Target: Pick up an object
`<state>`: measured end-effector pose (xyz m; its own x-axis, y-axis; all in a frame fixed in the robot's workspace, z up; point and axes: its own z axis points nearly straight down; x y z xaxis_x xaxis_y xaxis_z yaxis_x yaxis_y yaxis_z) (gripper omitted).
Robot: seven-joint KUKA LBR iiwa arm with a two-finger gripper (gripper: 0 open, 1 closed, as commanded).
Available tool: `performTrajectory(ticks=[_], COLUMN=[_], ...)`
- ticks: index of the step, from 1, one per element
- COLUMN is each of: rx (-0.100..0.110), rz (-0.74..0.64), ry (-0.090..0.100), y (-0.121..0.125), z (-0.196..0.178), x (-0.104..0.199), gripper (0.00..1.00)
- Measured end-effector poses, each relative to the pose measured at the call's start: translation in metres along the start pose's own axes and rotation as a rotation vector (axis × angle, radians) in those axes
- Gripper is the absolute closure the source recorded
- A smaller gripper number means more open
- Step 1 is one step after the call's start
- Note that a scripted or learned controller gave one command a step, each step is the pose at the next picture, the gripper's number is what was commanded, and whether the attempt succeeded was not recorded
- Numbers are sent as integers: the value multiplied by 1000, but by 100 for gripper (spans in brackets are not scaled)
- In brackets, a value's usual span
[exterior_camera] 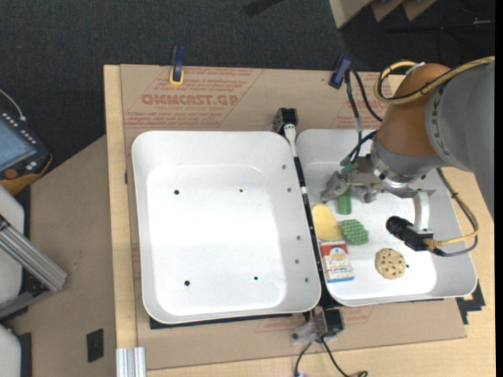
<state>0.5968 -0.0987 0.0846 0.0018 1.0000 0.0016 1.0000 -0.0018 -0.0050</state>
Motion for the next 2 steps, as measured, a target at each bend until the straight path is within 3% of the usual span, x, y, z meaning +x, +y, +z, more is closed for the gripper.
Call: performTrajectory(ticks=[1,2], rx=[-11,0], rz=[3,0], ry=[-5,0], y=[-58,-90], z=[-115,5], x=[-27,-14], gripper=[0,0])
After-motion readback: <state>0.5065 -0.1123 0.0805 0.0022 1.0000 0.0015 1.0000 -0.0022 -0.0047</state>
